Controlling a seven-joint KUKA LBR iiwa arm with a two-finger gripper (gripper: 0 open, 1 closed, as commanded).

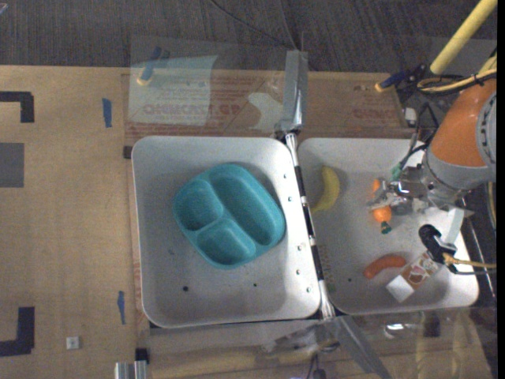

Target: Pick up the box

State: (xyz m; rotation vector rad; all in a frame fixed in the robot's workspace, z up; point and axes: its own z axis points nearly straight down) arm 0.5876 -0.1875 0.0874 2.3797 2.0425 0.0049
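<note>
Box, a small carton with one white end, lies tilted near the front right corner of the right bin; it looks light, stiff and smooth-sided, best pinched across its narrow sides. From the left come a teal divided plate in the left bin, a banana, an orange sausage-like piece just beside the carton, then the gripper, whose state I cannot tell.

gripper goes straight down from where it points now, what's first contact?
Likely the small orange object under the gripper, or bare right bin floor beside it; depth is unclear. The box lies nearer the front edge, off that line.
</note>
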